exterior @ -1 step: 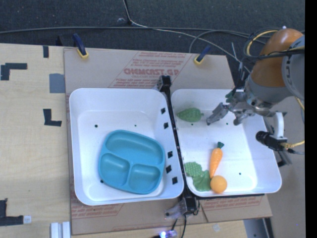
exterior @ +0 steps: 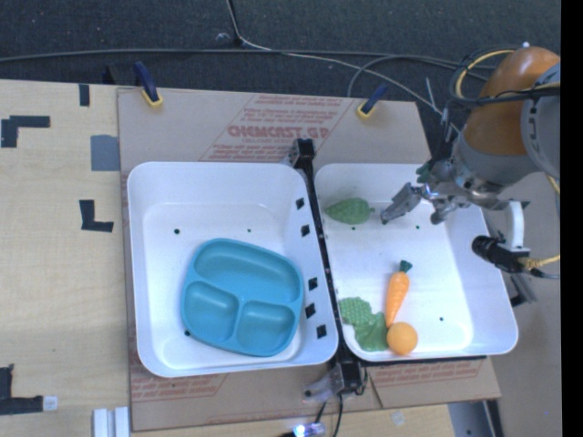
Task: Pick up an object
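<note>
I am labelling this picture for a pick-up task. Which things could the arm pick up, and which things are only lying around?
For the job:
gripper
pale green leaf toy
carrot
orange ball
green leafy toy
blue divided tray

Just lying about:
two white bins
cardboard sheet
clamps
cables

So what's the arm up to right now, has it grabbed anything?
Gripper open above right bin, nothing between fingers. Nearest item: green leafy toy, just left of it. Carrot, orange ball untouched. Path clear.
</note>
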### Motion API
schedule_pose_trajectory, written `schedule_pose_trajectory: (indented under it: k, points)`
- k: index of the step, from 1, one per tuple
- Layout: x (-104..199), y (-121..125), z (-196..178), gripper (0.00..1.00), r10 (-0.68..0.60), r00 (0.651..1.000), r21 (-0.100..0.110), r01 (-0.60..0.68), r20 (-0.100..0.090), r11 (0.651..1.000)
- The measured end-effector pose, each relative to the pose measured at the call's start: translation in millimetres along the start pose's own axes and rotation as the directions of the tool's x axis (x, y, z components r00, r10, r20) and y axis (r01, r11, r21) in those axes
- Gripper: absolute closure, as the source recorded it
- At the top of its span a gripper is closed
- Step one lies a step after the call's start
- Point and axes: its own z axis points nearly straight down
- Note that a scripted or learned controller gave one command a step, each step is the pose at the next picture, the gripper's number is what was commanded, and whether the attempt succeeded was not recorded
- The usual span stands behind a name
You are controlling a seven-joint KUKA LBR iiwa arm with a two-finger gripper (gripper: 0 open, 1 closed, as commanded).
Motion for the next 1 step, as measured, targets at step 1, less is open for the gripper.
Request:
schedule_pose_trajectory:
  k: [1]
  points:
    - [-0.8,-5.3,63.9,0.0,0.001,1.0,0.006,-0.001,0.0,1.0]
